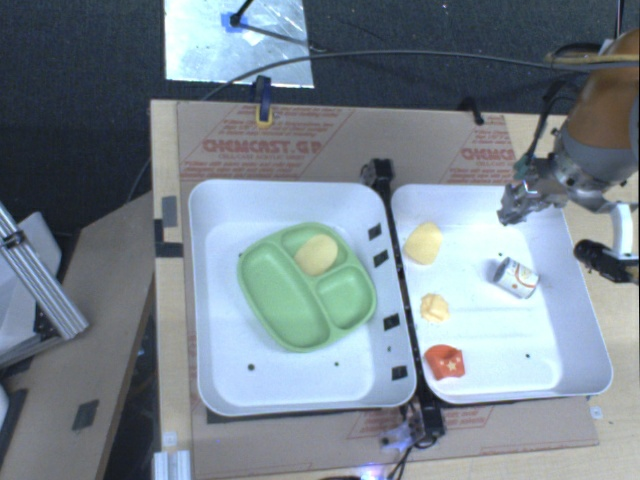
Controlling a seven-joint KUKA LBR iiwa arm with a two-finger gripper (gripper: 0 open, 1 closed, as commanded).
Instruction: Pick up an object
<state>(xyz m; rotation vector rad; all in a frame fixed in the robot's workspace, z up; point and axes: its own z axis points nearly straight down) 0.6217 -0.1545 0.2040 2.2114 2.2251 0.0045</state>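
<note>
basically nothing is picked up yet. tool (517,206) is hanging over the back right corner of the right bin (570,268), and it's too small and dark to tell whether it's released or clenched; nothing is showing in it. candidates are all sitting loose on the right bin floor: small can (515,277) lying on its side just in front of the tool, yellow fruit (423,243) near the divider, a smaller yellow piece (434,308) below it, red piece (445,361) at the front edge. left bin (215,268) is carrying a green tray (295,303) with another yellow item (318,254) in its top compartment. i'm judging the can as nearest target, probably. descent, grasp and lift are all remaining.
</note>
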